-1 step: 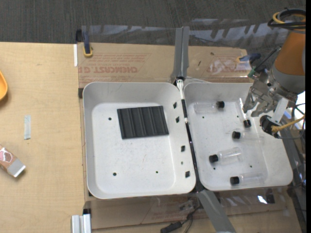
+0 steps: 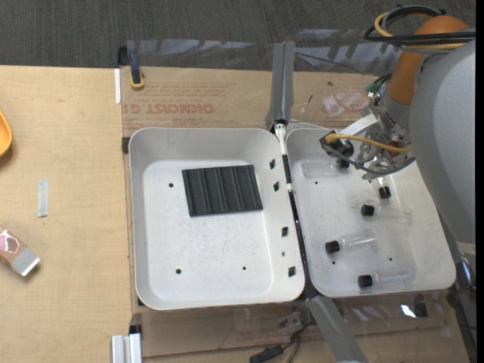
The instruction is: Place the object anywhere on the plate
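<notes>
A dark ribbed rectangular plate [image 2: 223,190] lies flat in the upper middle of the left bin [image 2: 151,278]. Several small clear vials with black caps lie in the right bin [image 2: 423,271]: one vial [image 2: 349,243] near the middle and another vial [image 2: 382,279] by the front wall. Two more black caps [image 2: 367,210] sit higher up. My gripper [image 2: 373,165] hangs over the back part of the right bin, just above the upper caps, with cables around the wrist. Nothing can be made out in its grasp.
The grey arm [image 2: 454,127] covers the right bin's right side. A metal divider [image 2: 281,89] rises between the bins at the back. Outside on the wooden bench at left lie a small grey strip [image 2: 42,198] and a wrapped item [image 2: 17,252].
</notes>
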